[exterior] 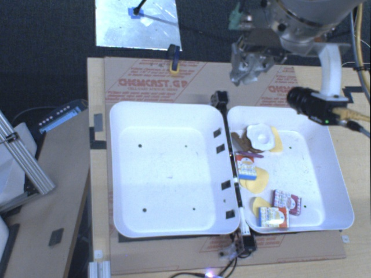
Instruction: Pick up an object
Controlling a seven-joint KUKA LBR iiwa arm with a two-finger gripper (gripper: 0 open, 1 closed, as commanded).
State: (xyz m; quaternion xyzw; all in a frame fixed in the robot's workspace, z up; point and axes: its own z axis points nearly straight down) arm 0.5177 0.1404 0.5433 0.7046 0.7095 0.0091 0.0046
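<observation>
My gripper [246, 71] hangs high above the back edge of the right bin [324, 172], over the cardboard, with nothing seen in it. Below it in the right bin lie a white fried-egg toy [259, 136], a brown piece [240, 142], a small red-and-blue carton [246, 167], yellow round slices [258, 180], a dark red packet [287, 201] and a small green-and-orange box [273, 216]. All sit along the bin's left side, near the divider.
The left bin [168, 167] is bare white with several small dark dots. Black clips [222, 149] run along the seam between the bins. A yellow-and-blue clamp [173, 59] stands on the cardboard behind the left bin.
</observation>
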